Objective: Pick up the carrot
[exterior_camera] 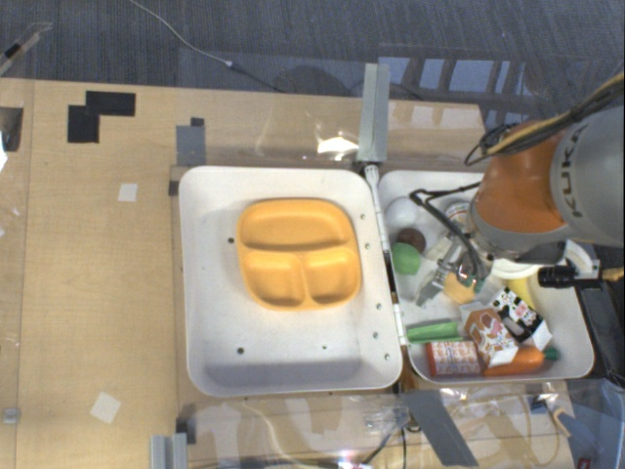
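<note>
Gripper (444,274) hovering in the right bin (586,360), fingers spread, gripping nothing.
Approach step: carrot (520,362) lying beyond the gripper by the bin's near wall; needing reposition, descent.

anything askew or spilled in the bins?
Nothing spilled or damaged. The right bin is a crowded jumble: the carrot lies at its near edge, pressed against a red carton, with a green stick beside. The yellow tray sits squarely in the left bin. The gripper hovers away from the carrot.

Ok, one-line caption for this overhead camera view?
Arm's hand over the crowded right bin; carrot at its front edge; yellow tray in left bin.
</note>
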`<state>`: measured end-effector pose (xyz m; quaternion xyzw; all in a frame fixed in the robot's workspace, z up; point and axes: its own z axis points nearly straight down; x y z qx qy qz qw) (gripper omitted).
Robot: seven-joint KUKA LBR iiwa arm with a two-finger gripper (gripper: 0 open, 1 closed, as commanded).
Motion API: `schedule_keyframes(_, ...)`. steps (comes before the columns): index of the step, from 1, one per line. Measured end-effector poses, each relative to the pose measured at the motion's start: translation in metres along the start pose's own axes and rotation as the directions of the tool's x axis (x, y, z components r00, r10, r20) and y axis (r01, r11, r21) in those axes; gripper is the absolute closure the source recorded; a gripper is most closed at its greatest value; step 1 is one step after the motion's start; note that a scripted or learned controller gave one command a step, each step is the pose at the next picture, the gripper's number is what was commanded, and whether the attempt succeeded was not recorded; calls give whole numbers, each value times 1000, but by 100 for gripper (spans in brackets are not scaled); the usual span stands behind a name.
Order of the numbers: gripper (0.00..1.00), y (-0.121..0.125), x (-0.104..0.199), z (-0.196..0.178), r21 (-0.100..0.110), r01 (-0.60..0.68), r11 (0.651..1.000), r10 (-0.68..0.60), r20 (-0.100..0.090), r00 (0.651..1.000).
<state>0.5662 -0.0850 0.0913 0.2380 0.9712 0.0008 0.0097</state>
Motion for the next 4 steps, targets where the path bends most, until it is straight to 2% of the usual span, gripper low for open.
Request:
schedule_keyframes(1, 0, 32, -66, 4, 1, 112, 994, -112, -5, 994)
schedule_keyframes(2, 0, 13, -57, -25, 2, 91, 996, -91, -9, 996)
schedule_keyframes(3, 0, -41, -25, -55, 4, -19, 1000, 19, -10, 1000)
schedule_keyframes(4, 0, 1, -22, -4, 2, -31, 1000, 31, -7, 1000)
